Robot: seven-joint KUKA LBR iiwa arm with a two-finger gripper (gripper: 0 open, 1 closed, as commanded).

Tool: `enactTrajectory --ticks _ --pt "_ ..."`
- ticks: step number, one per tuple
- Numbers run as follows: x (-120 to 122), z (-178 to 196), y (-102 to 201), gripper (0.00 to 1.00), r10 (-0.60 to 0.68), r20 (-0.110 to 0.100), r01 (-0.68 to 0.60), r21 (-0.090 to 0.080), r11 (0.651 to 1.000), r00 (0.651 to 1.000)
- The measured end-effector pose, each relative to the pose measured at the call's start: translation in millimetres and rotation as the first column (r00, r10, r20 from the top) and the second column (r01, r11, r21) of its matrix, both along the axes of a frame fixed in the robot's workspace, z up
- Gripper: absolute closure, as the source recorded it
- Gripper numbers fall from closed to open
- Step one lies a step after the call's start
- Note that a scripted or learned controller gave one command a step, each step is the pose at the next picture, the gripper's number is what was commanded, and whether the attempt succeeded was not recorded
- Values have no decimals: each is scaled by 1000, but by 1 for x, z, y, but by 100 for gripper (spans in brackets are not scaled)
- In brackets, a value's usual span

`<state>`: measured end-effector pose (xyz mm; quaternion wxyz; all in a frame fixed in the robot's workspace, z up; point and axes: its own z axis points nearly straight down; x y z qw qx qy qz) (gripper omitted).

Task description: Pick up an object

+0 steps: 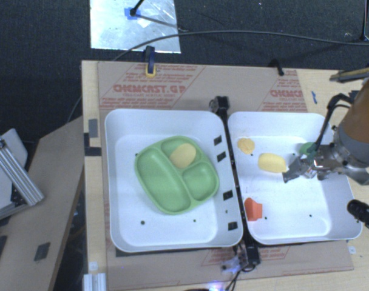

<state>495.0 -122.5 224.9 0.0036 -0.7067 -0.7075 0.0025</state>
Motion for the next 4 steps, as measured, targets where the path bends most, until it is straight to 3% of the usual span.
enactTrajectory --ticks 1,3,4 --pt "2 5 0 0 3 11 -3 -2 1000 1000" --pt "12 -105 17 0 0 6 0 0 1000 1000" --pt "13 -142 17 0 0 8 0 -1 1000 1000"
